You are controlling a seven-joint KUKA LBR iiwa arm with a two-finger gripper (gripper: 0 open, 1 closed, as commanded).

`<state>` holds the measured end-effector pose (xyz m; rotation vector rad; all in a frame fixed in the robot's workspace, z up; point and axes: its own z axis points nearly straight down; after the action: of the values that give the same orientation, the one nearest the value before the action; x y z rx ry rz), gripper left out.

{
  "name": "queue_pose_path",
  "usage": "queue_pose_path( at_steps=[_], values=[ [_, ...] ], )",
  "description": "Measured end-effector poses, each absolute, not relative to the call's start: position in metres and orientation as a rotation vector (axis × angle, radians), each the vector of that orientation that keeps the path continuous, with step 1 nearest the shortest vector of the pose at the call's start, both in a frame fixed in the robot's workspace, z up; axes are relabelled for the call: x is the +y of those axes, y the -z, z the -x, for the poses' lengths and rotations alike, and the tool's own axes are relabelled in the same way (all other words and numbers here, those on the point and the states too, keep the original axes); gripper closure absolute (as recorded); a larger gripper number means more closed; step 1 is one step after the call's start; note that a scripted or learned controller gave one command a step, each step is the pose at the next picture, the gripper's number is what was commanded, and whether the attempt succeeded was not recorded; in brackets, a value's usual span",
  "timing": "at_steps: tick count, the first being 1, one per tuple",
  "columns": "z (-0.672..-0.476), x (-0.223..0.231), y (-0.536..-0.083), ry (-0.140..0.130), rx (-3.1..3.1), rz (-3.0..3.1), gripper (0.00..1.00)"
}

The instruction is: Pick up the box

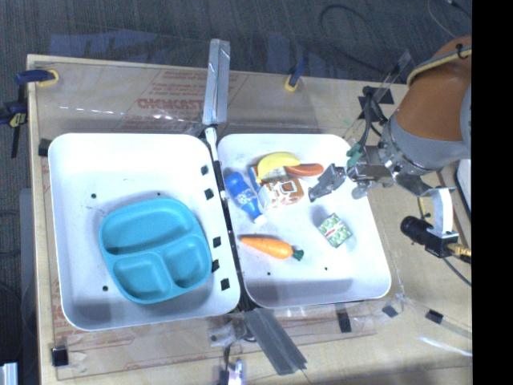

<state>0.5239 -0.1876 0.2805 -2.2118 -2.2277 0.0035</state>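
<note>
— Where is my gripper [330, 181] in the overhead camera view?

— I see it over the right shallow white plastic bin [365, 283], near that bin's right edge and toward its far side. My grey arm with the orange band [433, 103] reaches in from the right.

— Are my fingers apart or together?

— I cannot tell; the dark tip is too small and blurred. Nothing shows between the fingers.

— And the box?

— The small white and orange-brown printed carton box [282, 192] lies in the right bin, toward the far edge, left of the middle. My gripper's tip sits just beside it on the right, and I cannot tell whether it touches.

— What lies around the box?

— A yellow plastic banana [274, 163] is just behind it, with a reddish-orange toy sausage [305, 169] beside the banana. A blue plastic bottle [241, 195] lies just to the box's left, near the bin's left edge. An orange toy carrot with a green end [269, 248] lies toward the near edge, and a small green and white packet [335, 230] sits near the right edge.

— And the left bin [68, 155]?

— It carries a light-blue three-compartment plastic tray [155, 249], toward its near edge.
</note>
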Motion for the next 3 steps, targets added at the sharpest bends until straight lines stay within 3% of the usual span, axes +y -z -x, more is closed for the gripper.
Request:
queue_pose_path(
  at_steps=[1, 2, 3],
  values=[
    [-0.541, -0.155, -0.160, -0.004, -2.367, 2.060, 0.00],
    [-0.571, -0.211, -0.091, -0.003, -2.315, 2.123, 0.00],
    [-0.583, -0.144, -0.092, -0.008, -2.210, 2.238, 0.00]
  ],
)
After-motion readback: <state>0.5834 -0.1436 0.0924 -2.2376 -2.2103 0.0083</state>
